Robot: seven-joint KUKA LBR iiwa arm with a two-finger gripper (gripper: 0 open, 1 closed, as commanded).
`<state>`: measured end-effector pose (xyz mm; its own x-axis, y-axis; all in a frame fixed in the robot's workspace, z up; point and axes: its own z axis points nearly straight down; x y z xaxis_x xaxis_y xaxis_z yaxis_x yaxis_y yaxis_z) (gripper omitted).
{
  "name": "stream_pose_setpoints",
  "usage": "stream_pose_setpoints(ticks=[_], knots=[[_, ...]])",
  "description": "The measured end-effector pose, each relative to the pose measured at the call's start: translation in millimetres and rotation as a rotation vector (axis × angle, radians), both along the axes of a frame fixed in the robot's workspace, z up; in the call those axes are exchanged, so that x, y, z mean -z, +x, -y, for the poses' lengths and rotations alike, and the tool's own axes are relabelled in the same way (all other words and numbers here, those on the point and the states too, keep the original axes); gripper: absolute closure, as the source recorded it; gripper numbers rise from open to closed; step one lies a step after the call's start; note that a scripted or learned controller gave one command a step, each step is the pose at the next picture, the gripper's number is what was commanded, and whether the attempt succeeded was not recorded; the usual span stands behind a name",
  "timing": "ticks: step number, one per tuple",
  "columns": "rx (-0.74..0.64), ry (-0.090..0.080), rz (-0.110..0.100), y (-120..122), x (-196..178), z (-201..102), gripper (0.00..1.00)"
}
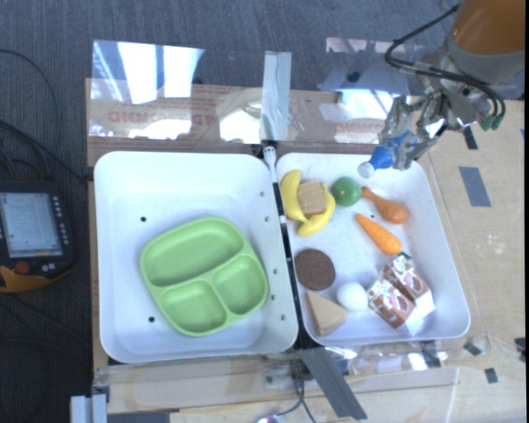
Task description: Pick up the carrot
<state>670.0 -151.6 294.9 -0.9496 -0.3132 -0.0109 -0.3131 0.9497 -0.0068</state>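
Camera view: tan counter (498, 236) with two white bins, dark carpet behind, a pendant (26, 227) at left.
We see the carrot (378, 233) lying in the right bin (445, 263) among toy food; the claw (406, 144) hangs over the bin's far corner, too cluttered to tell if it's clenched. The arm is cut off at top.

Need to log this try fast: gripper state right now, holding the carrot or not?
Gripper: cannot tell open or closed; it hangs over the right bin's far edge with no carrot in it. The carrot lies in that bin.
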Motion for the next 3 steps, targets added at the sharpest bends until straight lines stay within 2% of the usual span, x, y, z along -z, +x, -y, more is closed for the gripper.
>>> stream_pose_setpoints(ticks=[1,2,3], knots=[[-0.003,0.004,-0.007,-0.5,4.2,-2.5,0.00],[0.129,0.008,-0.021,-4.1,192.0,14.7,0.00],[0.367,0.006,0.001,-85.5,204.5,51.5,0.00]])
